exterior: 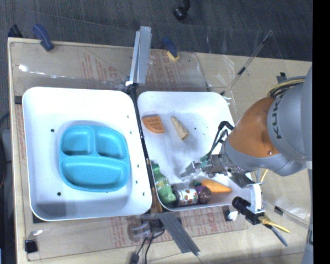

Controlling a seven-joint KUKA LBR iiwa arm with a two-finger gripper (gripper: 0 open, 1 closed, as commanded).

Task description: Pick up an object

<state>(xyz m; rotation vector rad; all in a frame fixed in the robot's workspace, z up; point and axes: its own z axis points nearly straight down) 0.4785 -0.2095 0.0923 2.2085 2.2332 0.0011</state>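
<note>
The right white bin (209, 100) holds an orange toast-like piece (153, 124) and a tan cone (180, 127) near its far side. Along its near edge lie a green object (163, 184), a small labelled can (187, 197), a dark red piece (204, 196) and an orange carrot (215, 187). My gripper (194, 167) reaches in from the right and sits low over the bin floor, just above and left of the carrot. I see nothing held in it.
The left white bin (38, 147) holds a blue divided plate (94, 157). A metal bar (139, 54) stands at the far side between the bins. The arm's orange band (253, 133) hangs over the right bin's right edge.
</note>
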